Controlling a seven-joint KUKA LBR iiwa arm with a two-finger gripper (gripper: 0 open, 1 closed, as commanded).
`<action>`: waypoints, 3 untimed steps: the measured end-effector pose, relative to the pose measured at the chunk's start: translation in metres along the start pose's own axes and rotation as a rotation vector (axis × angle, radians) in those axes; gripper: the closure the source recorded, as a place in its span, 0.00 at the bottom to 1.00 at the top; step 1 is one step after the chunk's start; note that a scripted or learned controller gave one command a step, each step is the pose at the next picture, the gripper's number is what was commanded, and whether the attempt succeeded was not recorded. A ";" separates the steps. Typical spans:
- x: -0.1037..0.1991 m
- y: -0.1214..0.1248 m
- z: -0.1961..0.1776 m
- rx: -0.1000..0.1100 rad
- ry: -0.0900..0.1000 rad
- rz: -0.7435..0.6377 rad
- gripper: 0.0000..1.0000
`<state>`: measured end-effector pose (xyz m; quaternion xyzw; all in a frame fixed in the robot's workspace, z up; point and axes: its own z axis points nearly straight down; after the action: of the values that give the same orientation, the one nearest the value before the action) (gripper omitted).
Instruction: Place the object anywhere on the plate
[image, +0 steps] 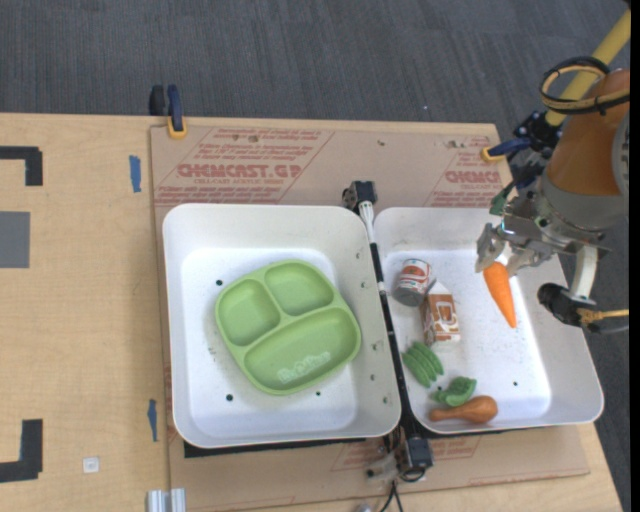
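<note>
Landmark: the green three-compartment plastic plate (288, 326) lay in the left white bin (190, 300), tilted a little, all three compartments bare.
Nearest, right bin: an orange toy squash with a green leafy top (463, 405) lay at the near edge of the right white bin (570, 385), right of the plate and closer to the camera.
Beside it: a green toy pea pod (423, 362) lay right of the plate, just past the wall where the two bins met.
Middle: a small red-and-white carton (441, 315) lay level with the plate, to its right, near the pea pod.
Further back: a small tin can with a red label (410, 281) lay tipped, touching or nearly touching the carton, right of the plate's far rim.
Task object: an orange toy carrot (500, 291) hung point-down over the right bin, well right of the plate.
Gripper: the gripper (502, 258) pinched the carrot's thick upper end between its fingers.
Counter: the brown cardboard sheet on the wooden counter (70, 330) extended beyond the plate.
</note>
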<state>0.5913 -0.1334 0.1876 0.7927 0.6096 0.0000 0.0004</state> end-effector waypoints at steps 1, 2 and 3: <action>0.042 -0.068 -0.016 0.003 0.001 -0.054 1.00; 0.108 -0.093 -0.021 0.003 0.001 -0.078 1.00; 0.194 -0.081 0.003 0.001 0.001 -0.069 1.00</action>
<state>0.5625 0.0747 0.1844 0.7713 0.6365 0.0001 -0.0002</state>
